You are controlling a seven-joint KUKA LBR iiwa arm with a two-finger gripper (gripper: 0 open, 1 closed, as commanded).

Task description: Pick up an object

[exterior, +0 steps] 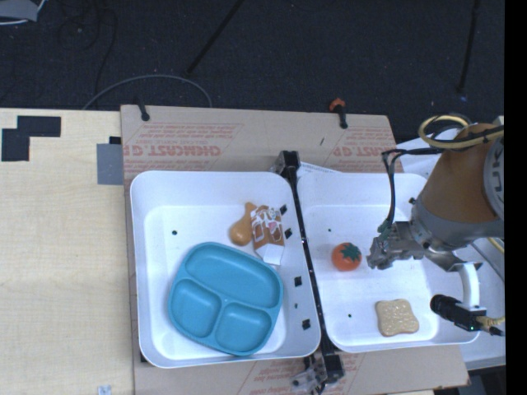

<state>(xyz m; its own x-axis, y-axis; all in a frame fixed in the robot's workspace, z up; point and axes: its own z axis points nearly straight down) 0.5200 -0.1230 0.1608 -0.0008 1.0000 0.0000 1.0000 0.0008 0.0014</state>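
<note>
The tool (384,253) hangs low in the right bin (329,319), just at three o'clock of the orange tomato (347,256); how its jaws stand I cannot tell. A toast slice (397,317) lies at five o'clock of the tomato.

Single fixed camera, mounted above the bench (58,245) and looking down at a slant, so that the far edge of the scene lies at the top of the frame. Both white bins fall within its field: the left bin (152,212) near centre, the right bin (362,196) beside it. The arm (461,192) enters from the right edge, at moderate range.
</note>
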